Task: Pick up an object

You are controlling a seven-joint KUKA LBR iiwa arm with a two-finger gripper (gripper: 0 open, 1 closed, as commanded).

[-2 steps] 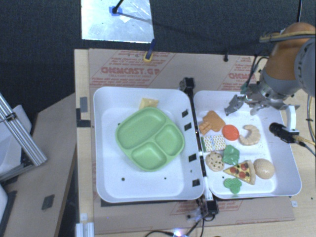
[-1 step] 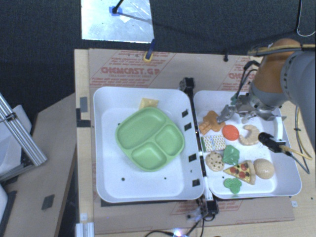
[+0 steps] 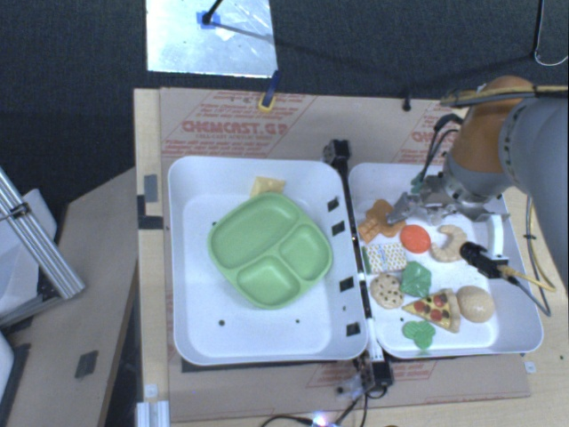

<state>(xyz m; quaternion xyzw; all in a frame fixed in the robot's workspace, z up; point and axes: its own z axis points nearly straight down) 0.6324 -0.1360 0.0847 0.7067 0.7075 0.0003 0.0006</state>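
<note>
The right bin holds several toy foods. These are a gingerbread man, a red tomato slice, a croissant, a checked cracker, a cookie, a green leaf, a pizza slice, a bread roll and a small green piece. My gripper hangs low over the bin's upper left part. It is just right of the gingerbread man and above the tomato slice. Nothing can be seen held in it.
The left bin holds a green divided plate and a small yellow wedge near its far wall. Black clips line the divider between the bins. The grey arm enters over the right bin's far right corner.
</note>
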